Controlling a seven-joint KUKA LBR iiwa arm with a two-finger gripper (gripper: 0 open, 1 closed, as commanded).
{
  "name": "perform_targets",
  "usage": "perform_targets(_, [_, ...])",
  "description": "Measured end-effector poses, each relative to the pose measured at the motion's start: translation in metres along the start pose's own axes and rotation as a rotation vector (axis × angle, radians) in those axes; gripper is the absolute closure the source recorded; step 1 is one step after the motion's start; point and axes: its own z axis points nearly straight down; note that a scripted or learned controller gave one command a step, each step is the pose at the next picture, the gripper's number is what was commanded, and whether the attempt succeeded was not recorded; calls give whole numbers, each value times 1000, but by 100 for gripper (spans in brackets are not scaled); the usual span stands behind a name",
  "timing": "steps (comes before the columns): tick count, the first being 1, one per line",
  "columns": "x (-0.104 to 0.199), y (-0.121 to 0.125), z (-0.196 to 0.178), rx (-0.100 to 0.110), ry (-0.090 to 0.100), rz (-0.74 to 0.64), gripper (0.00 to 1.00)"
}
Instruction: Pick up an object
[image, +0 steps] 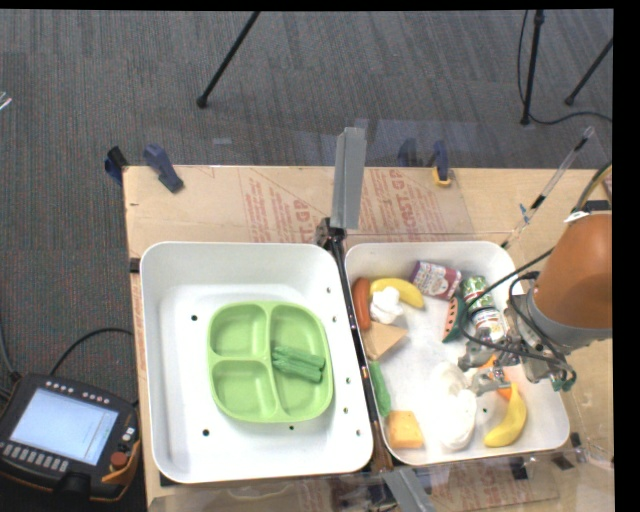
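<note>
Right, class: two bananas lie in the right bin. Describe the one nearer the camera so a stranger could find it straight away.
Start at the right-hand white bin, the one crowded with toy food. Go to its near right corner, just below the arm's tool. The banana there curves upright beside a white lump; the other banana lies at the far side, by a purple packet.

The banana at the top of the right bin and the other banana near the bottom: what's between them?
In the camera view, between the upper banana and the lower banana lie bare bin floor, a white lumpy object and the gripper.
</note>
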Motion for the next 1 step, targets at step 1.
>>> perform_targets(1, [-50,27,-22,-6,12,-5,100])
